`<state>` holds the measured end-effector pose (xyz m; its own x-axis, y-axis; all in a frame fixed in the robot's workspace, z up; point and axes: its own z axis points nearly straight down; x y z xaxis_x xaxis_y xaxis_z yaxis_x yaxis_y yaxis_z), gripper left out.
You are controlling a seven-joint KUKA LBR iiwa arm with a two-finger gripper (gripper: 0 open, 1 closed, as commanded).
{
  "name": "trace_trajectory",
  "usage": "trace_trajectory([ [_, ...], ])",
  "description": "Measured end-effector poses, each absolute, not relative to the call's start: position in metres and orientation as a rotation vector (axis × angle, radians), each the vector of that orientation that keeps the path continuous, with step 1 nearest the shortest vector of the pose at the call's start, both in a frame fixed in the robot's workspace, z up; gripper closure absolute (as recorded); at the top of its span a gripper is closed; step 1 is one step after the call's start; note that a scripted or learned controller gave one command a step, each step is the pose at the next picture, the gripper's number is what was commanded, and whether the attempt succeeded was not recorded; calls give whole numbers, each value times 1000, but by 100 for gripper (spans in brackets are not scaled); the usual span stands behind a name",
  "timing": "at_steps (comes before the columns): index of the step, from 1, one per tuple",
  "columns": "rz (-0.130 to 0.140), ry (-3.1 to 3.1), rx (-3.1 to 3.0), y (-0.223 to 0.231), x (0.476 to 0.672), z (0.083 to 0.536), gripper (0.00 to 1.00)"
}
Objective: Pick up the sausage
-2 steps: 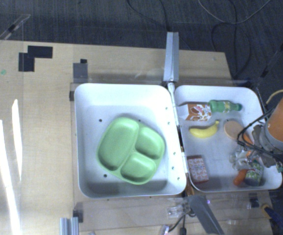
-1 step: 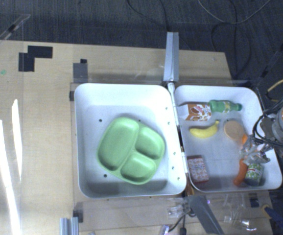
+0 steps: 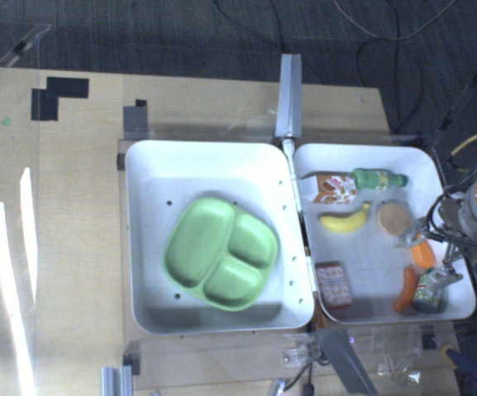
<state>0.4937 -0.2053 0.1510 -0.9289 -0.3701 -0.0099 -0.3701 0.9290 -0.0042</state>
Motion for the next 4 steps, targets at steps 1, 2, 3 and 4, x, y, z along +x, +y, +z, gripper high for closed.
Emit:
trace_trajectory([
  [1, -4, 3098, -435, -151, 501, 89, 0],
  [2, -11, 3043, -728, -206, 503, 89, 0],
  [3, -14, 2955, -1028, -170, 503, 89, 0],
  [4, -21, 2947, -1017, -169, 507, 103, 100],
])
